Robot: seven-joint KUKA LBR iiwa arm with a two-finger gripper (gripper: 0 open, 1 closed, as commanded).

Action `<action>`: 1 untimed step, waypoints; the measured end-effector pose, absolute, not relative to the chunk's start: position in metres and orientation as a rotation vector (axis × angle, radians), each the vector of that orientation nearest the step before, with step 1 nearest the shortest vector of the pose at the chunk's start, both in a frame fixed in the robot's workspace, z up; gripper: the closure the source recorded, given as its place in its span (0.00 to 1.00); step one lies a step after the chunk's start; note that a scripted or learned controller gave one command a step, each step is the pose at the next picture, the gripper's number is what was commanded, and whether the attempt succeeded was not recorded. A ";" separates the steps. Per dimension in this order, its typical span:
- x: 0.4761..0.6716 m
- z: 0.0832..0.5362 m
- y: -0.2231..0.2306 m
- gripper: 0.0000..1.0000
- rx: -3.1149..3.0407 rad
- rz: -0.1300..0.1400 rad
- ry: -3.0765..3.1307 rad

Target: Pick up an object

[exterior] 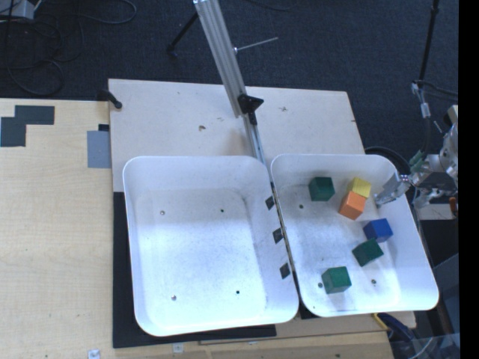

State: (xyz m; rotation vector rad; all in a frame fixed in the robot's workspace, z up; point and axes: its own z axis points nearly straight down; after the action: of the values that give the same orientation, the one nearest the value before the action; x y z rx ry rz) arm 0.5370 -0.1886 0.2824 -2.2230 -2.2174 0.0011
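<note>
The right bin point(419, 290) holds several small blocks. A dark green cube point(322, 188) lies near its back left. A yellow block point(360, 186) touches an orange block point(352, 204) just in front of it. Further forward lie a blue block point(378, 229), a dark green block point(367, 252) and a brighter green cube point(336, 279). My gripper point(391, 190) reaches in over the bin's right rim, just right of the yellow and orange blocks and apart from them. I see nothing held in it.
The left bin point(142, 290) stands beside the right one, with black clips along the shared wall. A slanted aluminium bar point(224, 58) rises behind the bins. Cables and a stand hang at the far right.
</note>
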 end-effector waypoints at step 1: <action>0.556 0.091 -0.181 0.00 -2.220 -0.005 -2.224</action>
State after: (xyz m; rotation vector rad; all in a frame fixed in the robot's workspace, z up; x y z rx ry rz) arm 0.5560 -0.1812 0.0911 -2.2202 -2.2240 -0.0050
